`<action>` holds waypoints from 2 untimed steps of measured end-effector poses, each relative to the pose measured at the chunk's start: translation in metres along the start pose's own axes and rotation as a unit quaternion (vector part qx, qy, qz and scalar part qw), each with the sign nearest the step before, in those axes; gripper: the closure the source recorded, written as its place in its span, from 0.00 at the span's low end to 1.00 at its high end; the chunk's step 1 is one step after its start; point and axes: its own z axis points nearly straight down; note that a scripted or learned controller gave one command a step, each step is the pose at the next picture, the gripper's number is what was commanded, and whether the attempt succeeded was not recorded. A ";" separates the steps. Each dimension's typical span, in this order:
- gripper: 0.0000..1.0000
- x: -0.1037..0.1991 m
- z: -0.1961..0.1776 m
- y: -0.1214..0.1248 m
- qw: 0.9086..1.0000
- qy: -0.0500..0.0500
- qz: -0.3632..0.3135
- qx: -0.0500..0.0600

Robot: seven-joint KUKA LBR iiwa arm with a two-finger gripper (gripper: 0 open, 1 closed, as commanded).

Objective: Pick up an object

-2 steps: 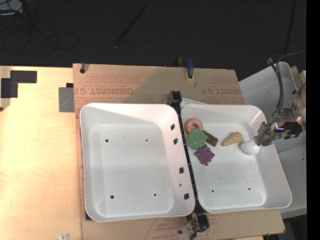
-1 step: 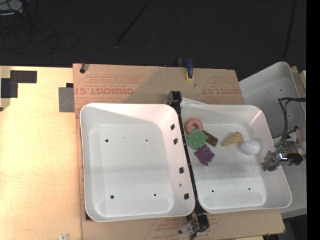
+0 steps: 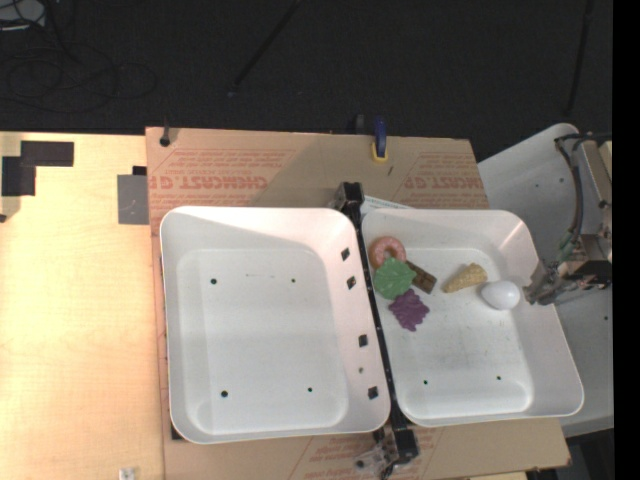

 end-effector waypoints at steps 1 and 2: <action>1.00 -0.022 -0.201 0.000 1.000 -0.003 0.003 -0.003; 1.00 0.061 -0.217 0.001 1.000 0.001 -0.001 0.005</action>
